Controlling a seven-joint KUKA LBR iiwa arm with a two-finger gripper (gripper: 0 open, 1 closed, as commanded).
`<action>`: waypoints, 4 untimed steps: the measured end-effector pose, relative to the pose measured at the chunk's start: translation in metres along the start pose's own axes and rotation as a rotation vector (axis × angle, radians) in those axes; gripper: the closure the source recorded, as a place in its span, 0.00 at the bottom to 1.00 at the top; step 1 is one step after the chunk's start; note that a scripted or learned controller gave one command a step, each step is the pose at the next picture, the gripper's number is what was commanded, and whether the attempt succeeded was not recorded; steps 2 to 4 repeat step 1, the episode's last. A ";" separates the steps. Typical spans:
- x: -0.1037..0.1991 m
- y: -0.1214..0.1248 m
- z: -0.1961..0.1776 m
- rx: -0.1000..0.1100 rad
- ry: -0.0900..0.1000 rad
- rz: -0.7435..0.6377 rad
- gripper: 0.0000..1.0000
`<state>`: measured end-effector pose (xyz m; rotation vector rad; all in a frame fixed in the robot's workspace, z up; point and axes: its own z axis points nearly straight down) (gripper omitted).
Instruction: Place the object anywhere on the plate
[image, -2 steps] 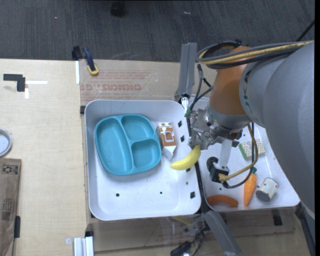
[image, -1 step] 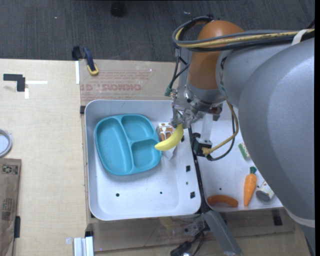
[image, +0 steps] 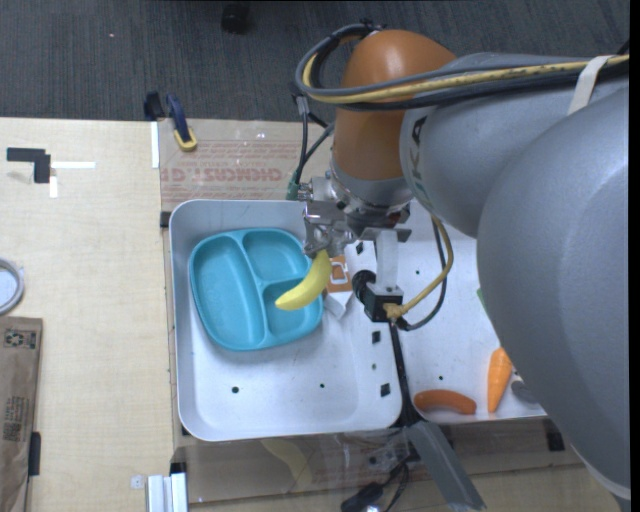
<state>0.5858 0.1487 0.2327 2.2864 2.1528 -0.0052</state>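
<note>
Camera view: fingers grip the banana over the blue plate's right rim.

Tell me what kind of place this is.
Probably a robotics lab bench set up for pick-and-place trials: a grey arm reaches over shallow white bins holding a toy-like banana, a blue divided plate and a carrot.
</note>
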 end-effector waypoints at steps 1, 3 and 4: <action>0.000 0.000 0.000 0.001 0.000 -0.001 0.00; 0.000 0.000 0.000 0.001 0.000 -0.001 0.00; 0.000 0.000 0.000 0.001 0.000 -0.001 0.00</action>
